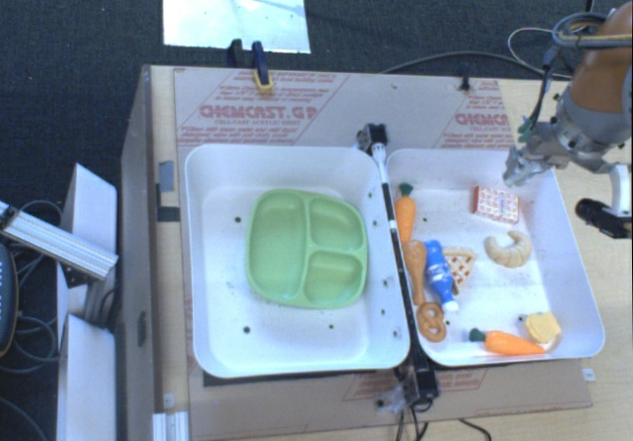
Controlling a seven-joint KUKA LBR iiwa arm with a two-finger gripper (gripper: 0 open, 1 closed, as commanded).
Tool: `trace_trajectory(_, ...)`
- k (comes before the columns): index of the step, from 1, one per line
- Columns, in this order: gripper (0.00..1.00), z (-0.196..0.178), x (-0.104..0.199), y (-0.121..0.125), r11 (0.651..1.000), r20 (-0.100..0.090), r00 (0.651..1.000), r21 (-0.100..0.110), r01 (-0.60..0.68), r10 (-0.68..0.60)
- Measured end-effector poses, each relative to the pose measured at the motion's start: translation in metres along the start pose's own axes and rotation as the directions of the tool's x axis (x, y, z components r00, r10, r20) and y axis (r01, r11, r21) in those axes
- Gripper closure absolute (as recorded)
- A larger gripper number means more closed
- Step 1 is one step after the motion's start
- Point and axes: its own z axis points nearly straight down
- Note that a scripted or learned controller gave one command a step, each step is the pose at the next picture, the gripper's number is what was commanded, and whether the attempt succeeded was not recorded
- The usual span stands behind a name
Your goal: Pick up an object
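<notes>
Dark carpet surrounds our table (297, 98). Nearest us, well below the tool, lies a carrot (506, 342); closer to the tool, a croissant (509, 249), then a pink wafer (495, 204) just beside it. Our tool (518, 170) hovers over the right bin (584, 306) (grip state: we cannot tell).

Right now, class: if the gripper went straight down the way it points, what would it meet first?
Probably the bare floor of the right white bin below the gripper, just up-right of the small red-and-white checkered block; depth is unclear.
</notes>
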Motion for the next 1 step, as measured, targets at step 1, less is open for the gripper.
trace_trajectory(1,1.0,-0.0503,0.1298,-0.0665,1.0,-0.003,1.0,0.001,0.002,-0.002)
